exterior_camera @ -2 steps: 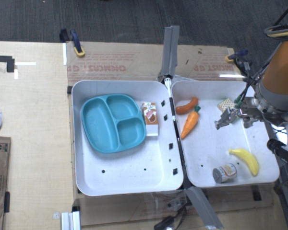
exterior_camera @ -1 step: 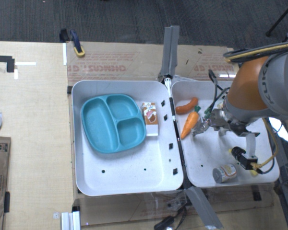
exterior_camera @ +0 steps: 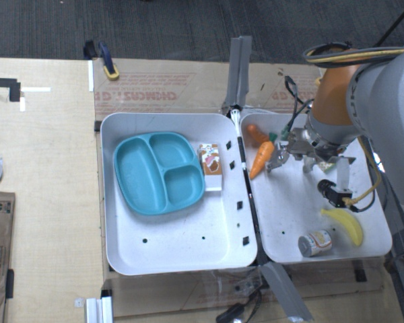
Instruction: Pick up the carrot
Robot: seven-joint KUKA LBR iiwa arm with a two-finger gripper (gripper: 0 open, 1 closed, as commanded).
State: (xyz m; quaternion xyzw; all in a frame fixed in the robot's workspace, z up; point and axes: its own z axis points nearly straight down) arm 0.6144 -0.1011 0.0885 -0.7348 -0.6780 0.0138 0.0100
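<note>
Where the grey arm with its orange band reaches in from the right, the gripper point(exterior_camera: 277, 155) sits low in the right bin point(exterior_camera: 283, 237), its tip beside the wide end of the carrot point(exterior_camera: 260, 159); whether the fingers are spread or closed around it cannot be told. Smooth, tapered and orange, the carrot lies tilted along the bin's left wall, just below a rounder orange-red piece point(exterior_camera: 256, 134). Near the front of this shallow white bin rest a curved yellow banana point(exterior_camera: 346, 225) and a small cylindrical can point(exterior_camera: 315, 243) on its side. A glossy blue three-compartment plate point(exterior_camera: 159, 172) and a small printed carton point(exterior_camera: 210, 160) occupy the left bin point(exterior_camera: 175, 247)
</note>
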